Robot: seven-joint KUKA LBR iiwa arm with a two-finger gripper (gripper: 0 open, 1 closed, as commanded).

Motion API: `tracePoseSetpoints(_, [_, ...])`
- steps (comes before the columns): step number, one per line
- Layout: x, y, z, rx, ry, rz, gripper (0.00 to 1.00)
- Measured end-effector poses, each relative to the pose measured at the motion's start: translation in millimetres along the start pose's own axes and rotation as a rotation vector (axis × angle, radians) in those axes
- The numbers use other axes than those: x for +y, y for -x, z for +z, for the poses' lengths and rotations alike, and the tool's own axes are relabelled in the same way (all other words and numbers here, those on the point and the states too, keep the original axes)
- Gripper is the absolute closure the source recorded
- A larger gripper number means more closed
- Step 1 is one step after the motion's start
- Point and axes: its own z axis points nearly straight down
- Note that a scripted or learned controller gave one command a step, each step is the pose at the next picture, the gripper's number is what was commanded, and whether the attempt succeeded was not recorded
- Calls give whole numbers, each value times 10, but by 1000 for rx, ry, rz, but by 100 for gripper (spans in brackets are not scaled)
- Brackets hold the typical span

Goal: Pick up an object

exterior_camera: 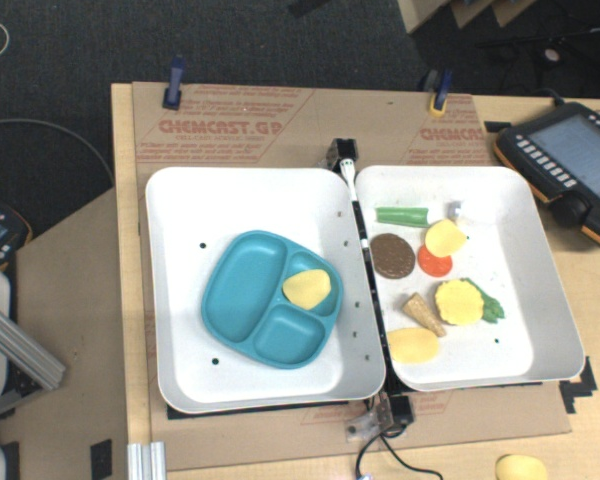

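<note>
Likely easiest target: smooth yellow oval toy food [413,345], lying fairly apart in right white bin [525,298]; descend straight. I cannot tell the gripper state.

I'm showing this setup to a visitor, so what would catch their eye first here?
Most likely the teal plastic divided plate in the left white bin, with a pale yellow rounded toy food piece in one of its compartments. Next, the cluster of small toy foods in the right white bin: a green stick, a brown disc and several yellow pieces.
</note>
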Motion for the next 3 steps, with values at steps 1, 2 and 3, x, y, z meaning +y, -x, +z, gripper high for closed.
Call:
tracePoseSetpoints(1, [-432, 327, 1780, 12, -40, 8, 100])
tracePoseSetpoints(2, [-227, 523, 3, -3, -1, 2, 100])
tracePoseSetpoints(3, [-741, 516, 969, 10, -31, 5, 100])
